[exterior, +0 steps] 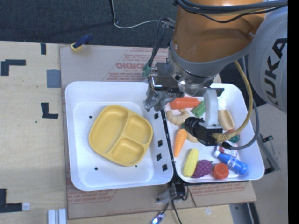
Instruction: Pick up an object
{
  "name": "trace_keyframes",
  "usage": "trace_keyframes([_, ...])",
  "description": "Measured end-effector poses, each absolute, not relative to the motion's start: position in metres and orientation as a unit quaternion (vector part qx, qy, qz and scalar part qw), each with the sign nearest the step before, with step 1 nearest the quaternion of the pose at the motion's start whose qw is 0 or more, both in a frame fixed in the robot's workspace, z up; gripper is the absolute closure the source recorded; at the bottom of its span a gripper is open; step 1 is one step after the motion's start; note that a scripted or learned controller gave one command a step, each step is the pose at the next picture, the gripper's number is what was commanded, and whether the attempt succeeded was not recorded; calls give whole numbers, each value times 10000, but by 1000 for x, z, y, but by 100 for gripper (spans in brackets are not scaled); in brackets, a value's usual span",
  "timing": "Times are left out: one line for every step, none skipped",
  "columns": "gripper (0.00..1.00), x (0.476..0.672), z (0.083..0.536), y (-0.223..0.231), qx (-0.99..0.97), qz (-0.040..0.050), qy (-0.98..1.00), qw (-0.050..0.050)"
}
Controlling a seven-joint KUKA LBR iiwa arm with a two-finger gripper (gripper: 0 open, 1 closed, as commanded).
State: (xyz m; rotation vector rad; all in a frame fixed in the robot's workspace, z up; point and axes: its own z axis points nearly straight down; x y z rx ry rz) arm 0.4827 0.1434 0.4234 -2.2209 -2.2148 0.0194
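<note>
While beside fingers (156, 101), carrot (179, 141) below.

A wooden worktop (28, 139) has black marks on it. A flat brown cardboard sheet (100, 62) with red print lies on the worktop, under two white bins. The left bin (77, 169) has a yellow plate (120, 134) inside, split into three parts. The right bin (243, 99) sits just beside it, touching along the middle. A small blue and yellow clip (81, 41) lies at the far edge of the cardboard, on the left. A thin wire (122, 24) runs across the dark floor (56, 10) beyond the worktop.
</note>
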Motion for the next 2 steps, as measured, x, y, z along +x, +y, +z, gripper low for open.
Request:
trace_keyframes([100, 596, 303, 110, -7085, 32, -7057, -1])
trace_keyframes([100, 520, 305, 90, -7072, 30, -7070, 26])
